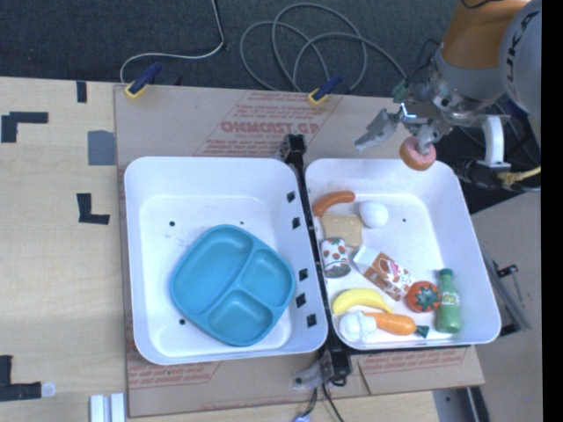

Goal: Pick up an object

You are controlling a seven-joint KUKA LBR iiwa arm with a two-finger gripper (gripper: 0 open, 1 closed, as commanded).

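Red "CHEMCAST GP" print marks the cardboard [264, 130] at upper centre; gripper [413, 143] pinches a pink donut [417, 154].

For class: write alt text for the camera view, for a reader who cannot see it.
A robot arm's end effector grips a pink donut above the far edge of the right bin, which contains toy food. The left bin contains a blue divided plate.

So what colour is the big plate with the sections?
Light blue. The plate sits in the left bin, easiest to see in the camera view.
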